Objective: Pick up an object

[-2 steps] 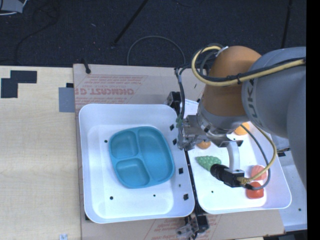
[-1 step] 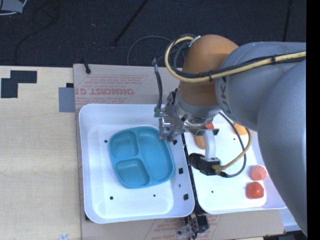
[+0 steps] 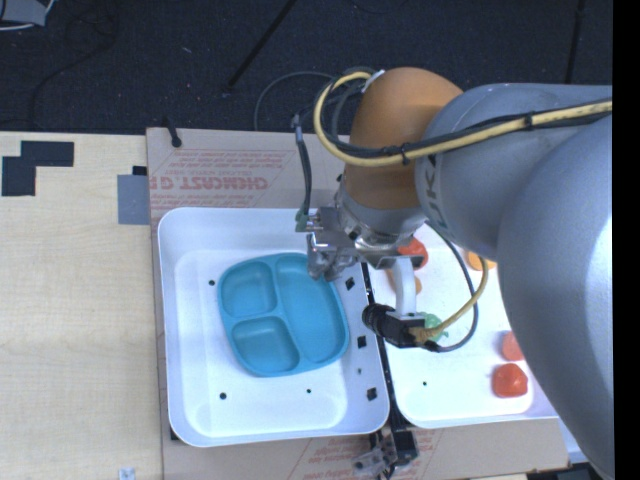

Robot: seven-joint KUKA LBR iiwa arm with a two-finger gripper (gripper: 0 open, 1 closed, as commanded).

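Observation:
A blue three-compartment plate [image 3: 275, 320] lies flat in the left white bin [image 3: 200, 408]. My gripper [image 3: 323, 256] hangs from the grey and orange wrist, directly over the plate's upper right rim near the divider between the two bins. The wrist hides much of the gripper. Nothing can be seen lifted off the bin floor. In the right bin [image 3: 450, 398] lie small red pieces [image 3: 510, 380], partly covered by the arm.
The big grey arm [image 3: 540, 228] covers most of the right bin. A red item [image 3: 413, 254], an orange one [image 3: 474, 262] and a small green piece [image 3: 431, 320] peek out beside the wrist. Cardboard [image 3: 215, 178] lies under the bins; the wooden bench [image 3: 70, 318] stretches left.

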